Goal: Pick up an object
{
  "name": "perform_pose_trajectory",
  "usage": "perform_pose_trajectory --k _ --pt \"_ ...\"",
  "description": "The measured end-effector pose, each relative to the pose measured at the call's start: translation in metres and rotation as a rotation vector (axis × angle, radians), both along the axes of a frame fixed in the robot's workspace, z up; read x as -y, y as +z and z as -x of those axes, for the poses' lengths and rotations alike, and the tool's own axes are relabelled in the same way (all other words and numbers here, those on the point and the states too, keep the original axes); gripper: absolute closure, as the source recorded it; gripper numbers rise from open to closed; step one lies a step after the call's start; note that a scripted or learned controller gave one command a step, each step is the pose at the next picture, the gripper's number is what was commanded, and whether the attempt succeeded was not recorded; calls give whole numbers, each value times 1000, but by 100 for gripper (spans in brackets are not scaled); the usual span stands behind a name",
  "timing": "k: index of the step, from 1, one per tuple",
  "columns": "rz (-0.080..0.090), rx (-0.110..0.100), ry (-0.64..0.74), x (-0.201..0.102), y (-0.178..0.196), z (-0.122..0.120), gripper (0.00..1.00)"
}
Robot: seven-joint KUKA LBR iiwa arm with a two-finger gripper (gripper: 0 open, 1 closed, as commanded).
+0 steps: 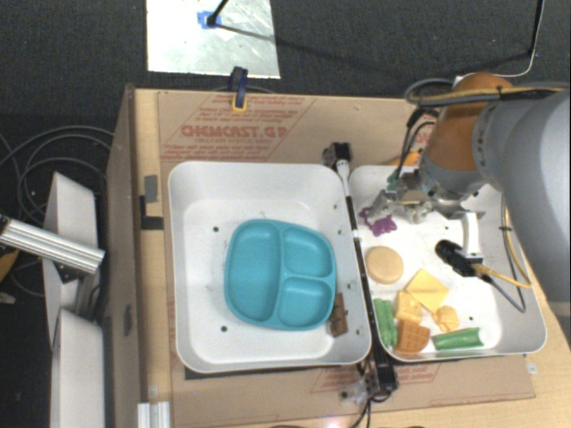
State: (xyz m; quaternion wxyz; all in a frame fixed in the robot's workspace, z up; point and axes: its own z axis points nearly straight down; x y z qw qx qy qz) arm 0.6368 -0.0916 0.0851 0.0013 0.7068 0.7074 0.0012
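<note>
Arm [508,141] reaches in from the right over the right bin [526,328]; pincer [393,205] low at its top-left corner, w/ a purple bit [384,226] just beside it. Can't tell pincer state. Descend straight onto the purple bit; bin wall is close, room opens toward the round cookie [385,265] and the centre.

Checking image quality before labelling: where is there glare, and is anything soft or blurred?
Camera view: the silver reflective sheet above the bench glares brightly; the grey robot arm, close to the lens, looks soft; the blue divided plate is evenly lit and sharp; the white bins show mild shadows.
</note>
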Motion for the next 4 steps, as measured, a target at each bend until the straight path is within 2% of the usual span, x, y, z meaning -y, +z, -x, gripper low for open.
perform_pose_trajectory --k 1,2,3,4 --pt "0 0 3 -9 0 -10 0" --pt "0 2 5 -9 11 -10 100" --pt "1 -1 -2 51 107 11 100" --pt "1 0 2 49 105 10 0"
